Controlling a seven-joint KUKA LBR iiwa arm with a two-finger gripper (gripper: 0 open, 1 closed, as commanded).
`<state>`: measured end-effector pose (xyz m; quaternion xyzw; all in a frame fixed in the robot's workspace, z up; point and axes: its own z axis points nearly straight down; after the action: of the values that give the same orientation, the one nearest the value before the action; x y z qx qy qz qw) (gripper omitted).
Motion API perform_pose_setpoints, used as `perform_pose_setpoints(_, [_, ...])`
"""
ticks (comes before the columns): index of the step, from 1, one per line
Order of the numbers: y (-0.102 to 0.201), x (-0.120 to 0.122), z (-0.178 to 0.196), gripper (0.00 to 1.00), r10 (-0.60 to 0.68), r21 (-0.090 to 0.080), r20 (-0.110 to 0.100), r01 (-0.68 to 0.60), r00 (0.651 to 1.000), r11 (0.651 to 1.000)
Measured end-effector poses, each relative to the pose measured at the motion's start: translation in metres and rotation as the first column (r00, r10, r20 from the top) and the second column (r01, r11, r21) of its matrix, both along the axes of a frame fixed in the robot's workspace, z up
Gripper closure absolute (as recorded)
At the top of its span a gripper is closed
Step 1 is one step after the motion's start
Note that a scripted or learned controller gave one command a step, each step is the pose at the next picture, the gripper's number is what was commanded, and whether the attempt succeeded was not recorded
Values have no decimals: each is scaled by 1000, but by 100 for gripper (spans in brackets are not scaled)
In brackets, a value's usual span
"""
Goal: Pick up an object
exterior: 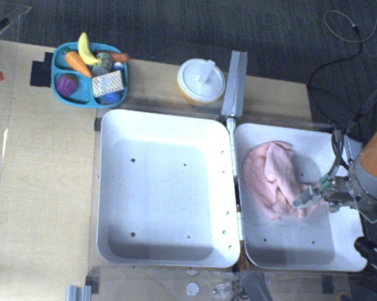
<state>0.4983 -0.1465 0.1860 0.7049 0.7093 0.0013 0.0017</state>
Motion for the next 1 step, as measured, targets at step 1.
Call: perform_pose_setpoints(1, [35, -9, 28, 0, 79, -1, 4, -79, 997, 997])
